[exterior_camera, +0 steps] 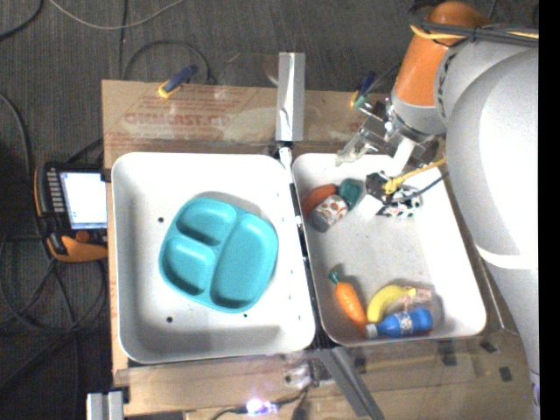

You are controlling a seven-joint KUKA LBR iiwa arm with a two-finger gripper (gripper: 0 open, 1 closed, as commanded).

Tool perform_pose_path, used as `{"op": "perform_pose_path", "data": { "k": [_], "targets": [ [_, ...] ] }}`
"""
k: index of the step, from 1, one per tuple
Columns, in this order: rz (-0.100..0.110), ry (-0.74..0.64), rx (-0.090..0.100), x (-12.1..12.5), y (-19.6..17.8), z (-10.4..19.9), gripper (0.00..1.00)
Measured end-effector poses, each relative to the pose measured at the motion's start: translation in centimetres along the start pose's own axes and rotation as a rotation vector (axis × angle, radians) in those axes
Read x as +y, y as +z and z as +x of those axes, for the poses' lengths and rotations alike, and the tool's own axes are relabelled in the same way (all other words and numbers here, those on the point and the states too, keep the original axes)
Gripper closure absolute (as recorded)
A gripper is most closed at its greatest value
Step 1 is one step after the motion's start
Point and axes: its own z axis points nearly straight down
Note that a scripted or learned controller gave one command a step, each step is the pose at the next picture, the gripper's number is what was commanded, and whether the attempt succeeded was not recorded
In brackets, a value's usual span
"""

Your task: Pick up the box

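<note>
- Tool [363,147] sits over the far rim of the right bin [464,322]; can't tell how wide it is or whether it grips anything.
- Box [329,210], small and patterned, lies in the right bin's far left part, touching an orange item [317,196] and a teal item [351,190].
- Carrot [349,299], banana [388,301] and blue bottle [402,324] near that bin's front.
- Teal divided tray [219,252] in the left bin [131,322].

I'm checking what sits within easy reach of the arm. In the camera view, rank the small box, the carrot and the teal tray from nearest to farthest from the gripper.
From the gripper, at the right bin's top edge:
1. Small box, upper left of the right bin.
2. Carrot, lower in the right bin.
3. Teal tray, in the left bin.
</note>
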Motion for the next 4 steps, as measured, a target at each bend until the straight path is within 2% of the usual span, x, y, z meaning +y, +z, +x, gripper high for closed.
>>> {"op": "perform_pose_path", "data": {
  "k": [1,2,3,4],
  "targets": [
    [-0.008,-0.081,0.009,-0.1,7.6,-1.5,0.00],
    [0.003,-0.082,0.002,-0.4,7.3,-1.7,1.00],
    [0.000,-0.040,0.004,-2.2,-0.1,1.9,1.00],
    [0.000,-0.039,0.002,-2.2,0.0,1.8,0.00]
  ]
}}
